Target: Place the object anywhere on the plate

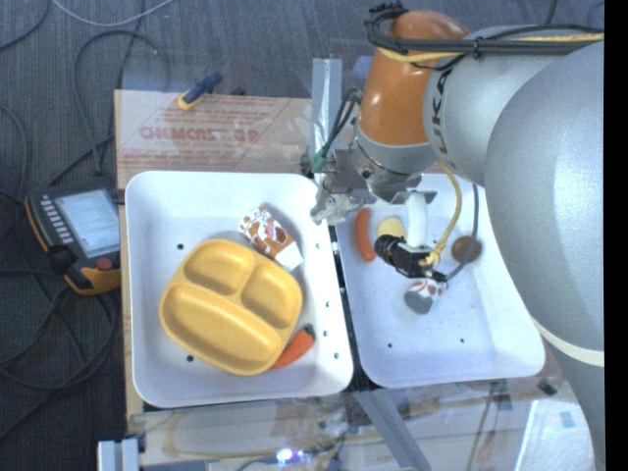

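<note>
Plate first: the yellow plate (231,307), split into compartments, lies in the left bin (147,361), down and to the left of the claw (327,207). The claw hangs right over the seam where the two bins meet, at their far end. Whether it is apart or together I cannot tell from up here.

Closest on the claw's left is a small brown-and-white carton (267,234), lying just beside the plate's far edge. Further down on that side an orange carrot (294,346) pokes out at the plate's near right corner, touching its rim.

Over on the claw's right, in the right bin (471,351), an orange sausage-shaped piece (364,235) lies just beside the claw, and a yellow piece (391,228) sits right next to that. Further right is a brown round thing (467,250), and below the claw on that side a grey object with red and white on it (424,295) – too small to name.

Beyond the claw, up and to the left, a cardboard sheet (216,135) covers the desk, with a blue-and-yellow tool (199,89) at its far edge.
</note>
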